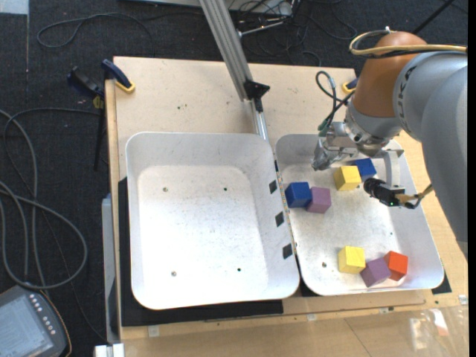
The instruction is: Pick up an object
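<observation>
Camera view, wooden bench (193, 88) on dark cabled floor (44, 65), two white bins (149, 155), end effector (327, 157) grip unclear

A grey metal pole (227, 39) slants over the bench (186, 88); black cables (44, 162) lie left.

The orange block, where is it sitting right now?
The orange block lies in the right bin, near its front right corner, touching a purple block on its left, with a yellow block just beyond.
</observation>
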### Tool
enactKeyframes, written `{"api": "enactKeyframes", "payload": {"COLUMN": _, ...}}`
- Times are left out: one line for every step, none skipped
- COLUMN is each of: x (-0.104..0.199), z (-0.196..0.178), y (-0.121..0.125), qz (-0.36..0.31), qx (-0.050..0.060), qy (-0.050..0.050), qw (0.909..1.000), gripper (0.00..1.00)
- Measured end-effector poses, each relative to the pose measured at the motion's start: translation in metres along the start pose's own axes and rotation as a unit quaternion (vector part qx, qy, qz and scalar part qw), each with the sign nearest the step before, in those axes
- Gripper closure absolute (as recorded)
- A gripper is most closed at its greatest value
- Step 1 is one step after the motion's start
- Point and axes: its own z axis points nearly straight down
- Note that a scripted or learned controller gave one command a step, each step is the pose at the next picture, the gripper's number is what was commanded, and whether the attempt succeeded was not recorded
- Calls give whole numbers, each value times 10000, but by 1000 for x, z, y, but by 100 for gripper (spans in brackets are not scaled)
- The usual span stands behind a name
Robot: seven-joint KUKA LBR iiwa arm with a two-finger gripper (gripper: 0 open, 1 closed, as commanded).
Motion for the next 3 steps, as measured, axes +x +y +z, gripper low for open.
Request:
{"api": "enactKeyframes", "payload": {"x": 4, "z": -47, "y": -5, "qz": -5, "qx": -2, "qy": 3, "qw": 10000, "gripper": 100}}
{"api": "enactKeyframes", "payload": {"x": 4, "z": -98, "y": -3, "qz": -6, "qx": -12, "qy": -1, "qw": 10000, "gripper": 100}}
{"api": "enactKeyframes", "payload": {"x": 57, "z": -90, "y": -14, "qz": -33, "qx": 29, "qy": 14, "qw": 10000, "gripper": 100}}
